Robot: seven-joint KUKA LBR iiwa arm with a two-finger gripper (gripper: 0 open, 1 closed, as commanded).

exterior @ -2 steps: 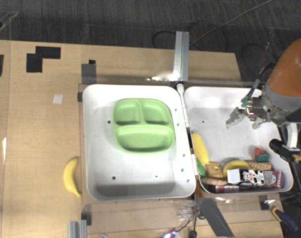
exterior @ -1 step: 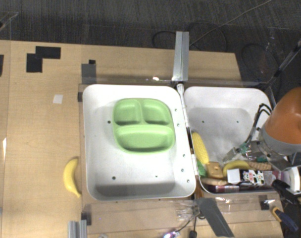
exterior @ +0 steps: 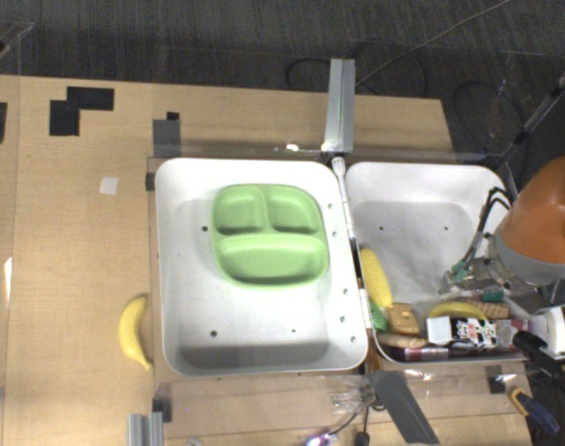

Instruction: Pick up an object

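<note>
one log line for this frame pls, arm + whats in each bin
arm: over right bin, near side | left bin: green divided plate | right bin: corn cob, banana, clutter | bench: second banana

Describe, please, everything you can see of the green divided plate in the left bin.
The green divided plate is a pale green, rounded-rectangle tray that looks like moulded plastic. It has three compartments: two smaller ones side by side along its far edge and one wide one along its near edge. All three look bare. It lies flat, right side up, on the floor of the left bin, toward the far half and slightly turned against the bin's walls. Nothing but the bin floor touches it.
</note>
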